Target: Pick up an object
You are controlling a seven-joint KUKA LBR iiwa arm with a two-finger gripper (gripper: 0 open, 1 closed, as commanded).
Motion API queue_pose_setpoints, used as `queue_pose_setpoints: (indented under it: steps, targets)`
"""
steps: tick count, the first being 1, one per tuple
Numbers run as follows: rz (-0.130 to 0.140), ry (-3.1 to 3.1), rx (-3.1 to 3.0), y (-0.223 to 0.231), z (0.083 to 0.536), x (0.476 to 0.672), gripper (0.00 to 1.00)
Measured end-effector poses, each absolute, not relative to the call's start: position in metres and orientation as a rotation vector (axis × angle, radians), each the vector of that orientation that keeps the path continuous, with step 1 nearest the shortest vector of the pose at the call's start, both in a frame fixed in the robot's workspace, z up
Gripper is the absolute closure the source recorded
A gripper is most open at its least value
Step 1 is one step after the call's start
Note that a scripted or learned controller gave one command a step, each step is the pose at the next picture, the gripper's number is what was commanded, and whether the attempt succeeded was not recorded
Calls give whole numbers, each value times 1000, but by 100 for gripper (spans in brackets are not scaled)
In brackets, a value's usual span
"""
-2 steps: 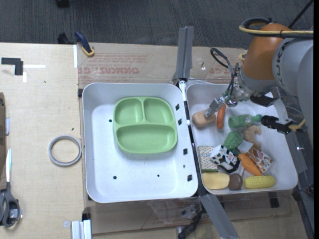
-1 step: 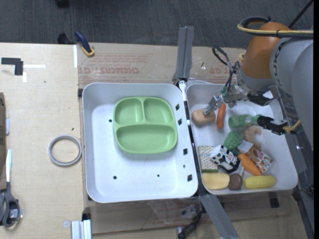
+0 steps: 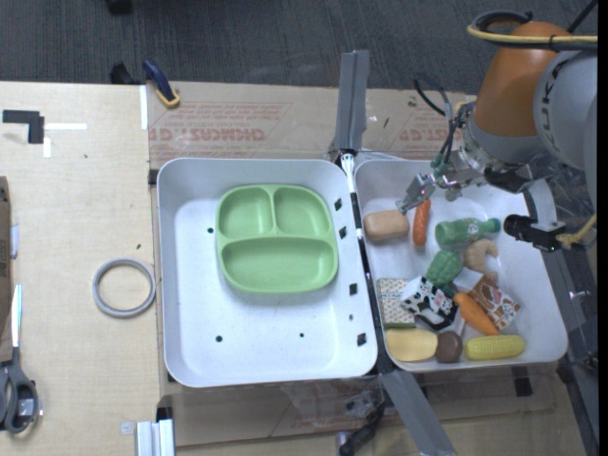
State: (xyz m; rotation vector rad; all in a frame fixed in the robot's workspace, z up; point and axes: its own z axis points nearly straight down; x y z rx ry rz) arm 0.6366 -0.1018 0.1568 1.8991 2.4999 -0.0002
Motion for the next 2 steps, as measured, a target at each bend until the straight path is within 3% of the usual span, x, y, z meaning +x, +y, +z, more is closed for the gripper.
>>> queue_pose_setpoints:
  steps: [1,2]
  targets:
    - [-1,2559,1823,-98,92,608,0]
    - [0,2555,1826,-99,101,609,100]
